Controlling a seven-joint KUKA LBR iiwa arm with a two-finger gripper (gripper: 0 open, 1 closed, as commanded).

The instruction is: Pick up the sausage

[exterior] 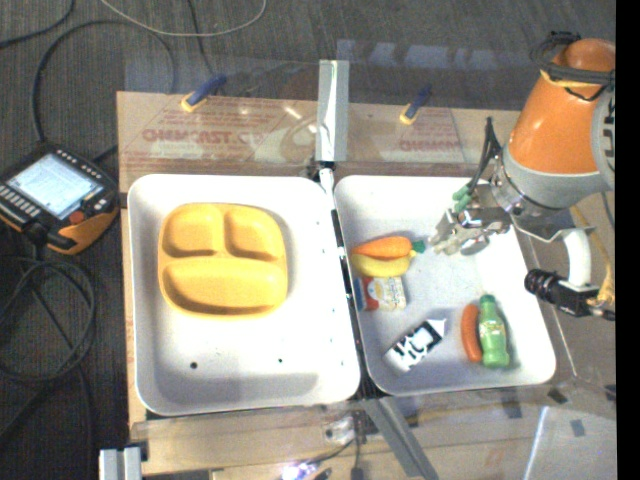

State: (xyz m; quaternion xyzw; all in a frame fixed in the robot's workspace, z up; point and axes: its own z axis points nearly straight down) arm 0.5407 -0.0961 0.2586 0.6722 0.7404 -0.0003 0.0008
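Gripper (462,230) over right bin (520,368), fingers apart, holding nothing. One sausage (469,332) lies near front right corner, touching one green bottle (491,330); one carrot (384,247) mid-bin.

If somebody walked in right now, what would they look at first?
Probably the big yellow tray, bright against the left white bin. Next, the robot arm's orange band at the top right, with its hand hanging over the right bin near a carrot. The sausage lies in that bin's lower right, beside a green bottle.
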